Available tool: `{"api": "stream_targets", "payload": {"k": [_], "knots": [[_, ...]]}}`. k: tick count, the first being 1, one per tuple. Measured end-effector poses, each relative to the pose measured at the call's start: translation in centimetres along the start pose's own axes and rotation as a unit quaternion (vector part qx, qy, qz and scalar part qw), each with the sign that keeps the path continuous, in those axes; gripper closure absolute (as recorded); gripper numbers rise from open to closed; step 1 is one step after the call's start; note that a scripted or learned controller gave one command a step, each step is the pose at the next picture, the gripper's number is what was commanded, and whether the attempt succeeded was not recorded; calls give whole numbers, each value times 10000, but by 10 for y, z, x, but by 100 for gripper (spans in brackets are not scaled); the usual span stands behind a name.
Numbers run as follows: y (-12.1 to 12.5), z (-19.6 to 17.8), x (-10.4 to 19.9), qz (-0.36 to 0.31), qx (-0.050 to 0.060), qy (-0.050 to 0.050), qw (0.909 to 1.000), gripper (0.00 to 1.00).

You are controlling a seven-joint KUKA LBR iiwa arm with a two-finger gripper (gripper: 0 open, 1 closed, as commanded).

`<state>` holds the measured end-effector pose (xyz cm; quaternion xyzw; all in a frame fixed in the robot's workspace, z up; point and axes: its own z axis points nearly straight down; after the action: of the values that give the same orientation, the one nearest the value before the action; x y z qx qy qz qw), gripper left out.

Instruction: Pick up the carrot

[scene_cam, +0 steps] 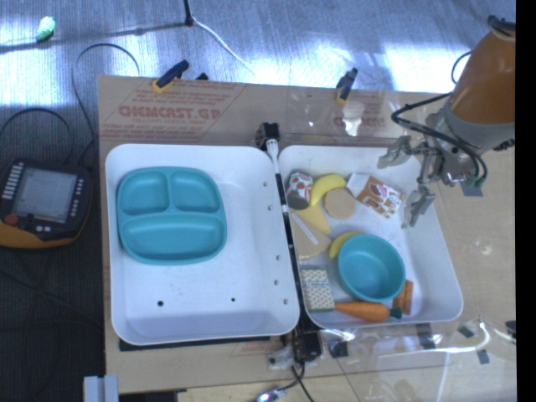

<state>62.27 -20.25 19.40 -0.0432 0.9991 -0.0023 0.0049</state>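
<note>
The two-finger gripper (416, 182) is hanging over the far right corner of the right-hand shallow white plastic bin (448, 268), its fingers spread apart and grasping nothing. Just beside it, toward the bin's middle, a small printed snack packet (379, 197) is lying flat, with a round tan biscuit-like disc (340, 204) and a yellow toy banana (324, 188) sitting past that. Nearer the camera from the gripper, a teal round plastic bowl (371, 266) is taking up the bin's middle. The orange tapered toy carrot (363, 311) is lying farthest from the gripper, along the bin's near wall, touching or nearly touching the bowl's rim. That tight spot is the risk: a finger coming down could be striking the bowl or the wall and pushing the carrot aside. Open room is looking scant there; the bare floor just below the gripper is offering a freer way in.
</note>
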Motion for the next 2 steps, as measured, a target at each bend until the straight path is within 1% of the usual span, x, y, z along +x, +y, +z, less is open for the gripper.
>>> {"api": "stream_targets", "payload": {"k": [1,2], "knots": [[42,37,80,-1371,-36,50,9905,0],[82,78,96,-1616,7,-64,9868,0]]}}
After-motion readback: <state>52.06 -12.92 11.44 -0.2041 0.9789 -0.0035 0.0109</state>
